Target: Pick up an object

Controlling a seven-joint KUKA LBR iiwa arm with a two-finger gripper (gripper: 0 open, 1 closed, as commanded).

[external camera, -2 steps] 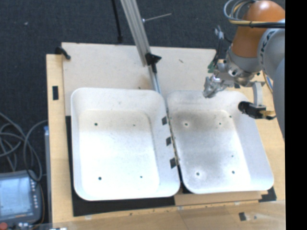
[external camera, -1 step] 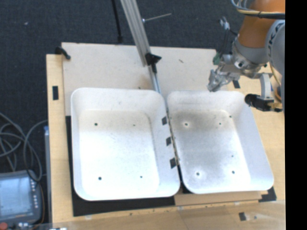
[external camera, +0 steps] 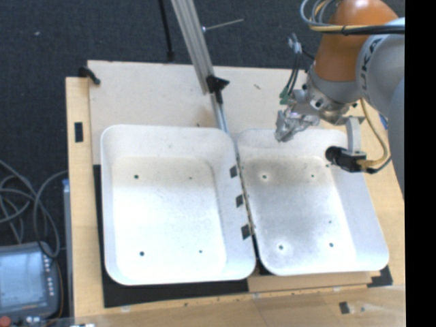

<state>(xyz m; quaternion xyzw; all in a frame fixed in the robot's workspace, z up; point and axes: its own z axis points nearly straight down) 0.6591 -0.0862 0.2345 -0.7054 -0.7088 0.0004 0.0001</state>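
Hovering over the far edge of the right bin, the gripper seems poised to descend, though its jaw state and any object to pick can't be made out.

- The table looks like pale wood or fibreboard, matt, with a lighter sheet laid on it.
- The left bin is white plastic, smooth and slightly glossy at the rim, its floor dulled by fine dark speckling.
- The right bin is the same white plastic, with a heavier grey scuffed smear across its floor.
- The arm has smooth grey casing with a soft sheen; its orange band is glossy.
- The hand looks like bare grey metal.
- The slanted rail is ribbed, silvery metal.
- The floor looks like dark, rough carpet.
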